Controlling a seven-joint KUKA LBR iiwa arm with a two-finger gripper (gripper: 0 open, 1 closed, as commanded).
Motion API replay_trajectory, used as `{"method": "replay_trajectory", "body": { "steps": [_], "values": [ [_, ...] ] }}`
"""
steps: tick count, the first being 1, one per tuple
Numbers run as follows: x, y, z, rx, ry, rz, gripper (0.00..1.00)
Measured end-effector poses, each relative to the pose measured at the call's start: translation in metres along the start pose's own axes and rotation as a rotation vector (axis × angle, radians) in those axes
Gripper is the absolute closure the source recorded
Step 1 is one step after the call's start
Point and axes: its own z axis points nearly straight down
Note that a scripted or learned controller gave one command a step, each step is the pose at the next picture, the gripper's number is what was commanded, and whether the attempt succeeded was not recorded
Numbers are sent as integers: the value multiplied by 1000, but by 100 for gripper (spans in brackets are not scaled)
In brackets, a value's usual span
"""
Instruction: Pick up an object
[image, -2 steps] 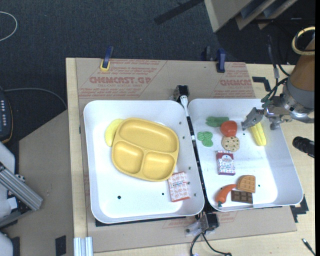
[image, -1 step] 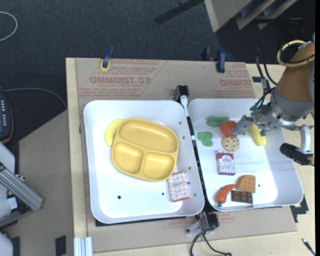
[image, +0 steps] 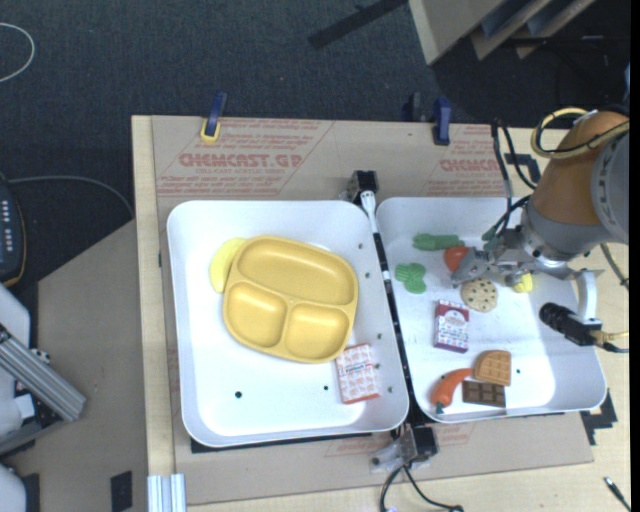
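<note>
Objects for picking lay in the right bin (image: 560, 400). Nearest the camera: a brown waffle-like square (image: 493, 367) touching a dark chocolate piece (image: 484, 394), with an orange carrot-like piece (image: 449, 386) just beside them. Behind those sat a small red-and-white packet (image: 452, 326), then a chocolate-chip cookie (image: 480, 294). Farther back lay a green broccoli-like piece (image: 410, 275), a long green piece (image: 436, 241), and a red piece (image: 456, 257) beside it; a small yellow piece (image: 521, 283) lay right of the cookie. In the left bin (image: 200, 330) sat a yellow divided plate (image: 290, 298), partly over a yellow item (image: 222, 263), and a second red-and-white packet (image: 356, 373) near the front right corner. Gripper (image: 490, 268) hovered low over the cookie and red piece; could not tell how the jaws stood. Both bins rested on the desk (image: 160, 180), blue clamps (image: 213, 118) at its far edge.
</note>
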Motion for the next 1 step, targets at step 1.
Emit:
{"method": "replay_trajectory", "body": {
  "steps": [1],
  "values": [
    [-1,1,-14,-6,-4,-1,100]
  ]
}}
